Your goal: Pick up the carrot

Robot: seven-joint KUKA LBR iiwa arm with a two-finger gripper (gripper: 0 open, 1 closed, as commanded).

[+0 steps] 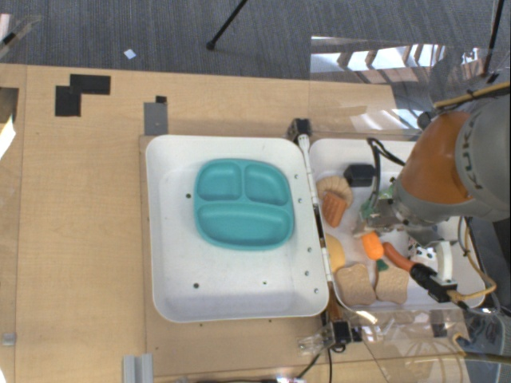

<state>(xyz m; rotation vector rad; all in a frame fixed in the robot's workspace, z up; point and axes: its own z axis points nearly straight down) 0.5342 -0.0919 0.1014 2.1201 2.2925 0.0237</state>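
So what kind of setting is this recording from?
Most likely a robotics lab bench: two shallow white plastic bins sit side by side on a pale wooden bench, a grey arm with an orange band reaches over toy food, and a black stand leg crosses grey carpet.

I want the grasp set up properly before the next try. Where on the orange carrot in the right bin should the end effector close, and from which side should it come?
Judging by its pose, grip the small orange carrot across its narrow width near the middle, coming from above. It lies flat on the shallow white right bin floor, with tan bread-like pieces close below, so a side approach looks cramped. The end effector sits beside it.
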